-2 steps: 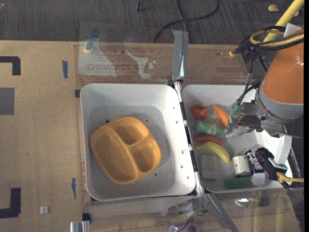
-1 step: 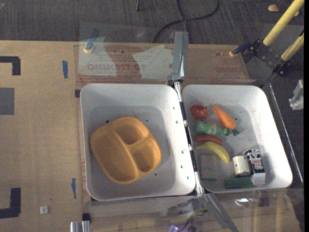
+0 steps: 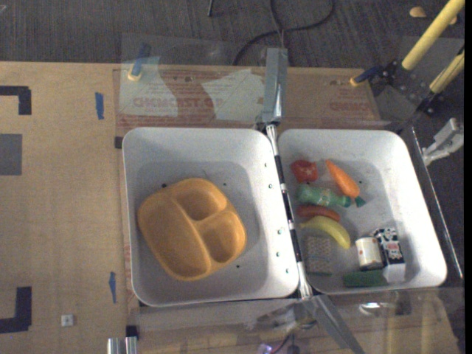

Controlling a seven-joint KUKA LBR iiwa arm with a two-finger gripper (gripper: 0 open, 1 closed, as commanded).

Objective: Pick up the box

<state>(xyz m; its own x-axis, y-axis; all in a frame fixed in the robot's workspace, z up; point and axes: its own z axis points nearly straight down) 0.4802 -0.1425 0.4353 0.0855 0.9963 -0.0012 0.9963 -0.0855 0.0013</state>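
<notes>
Dark grey floor runs along the top, and a black cable loops on it. Below it is the brown table, with black square marks at its left edge and small bits of blue tape. A flat sheet of brown cardboard lies behind the bins. It has faded red letters on it, but they are too blurry to read. Two yellow poles lean in at the top right corner.

The left white bin holds a yellow-orange plastic plate with three sections.

The right white bin holds many small toys. A red round tomato toy sits near the back, with an orange carrot toy just beside it. In front of them lie a green bottle-shaped toy, a thin red toy and a yellow banana toy. A grey square sponge-like pad rests near the front left corner. A long flat green toy lies at the front wall.

The small box with black and white cow spots is in the front right part of the right bin. It is just beside a little white can with a reddish label. The print on the box and the can is too small to read.
</notes>
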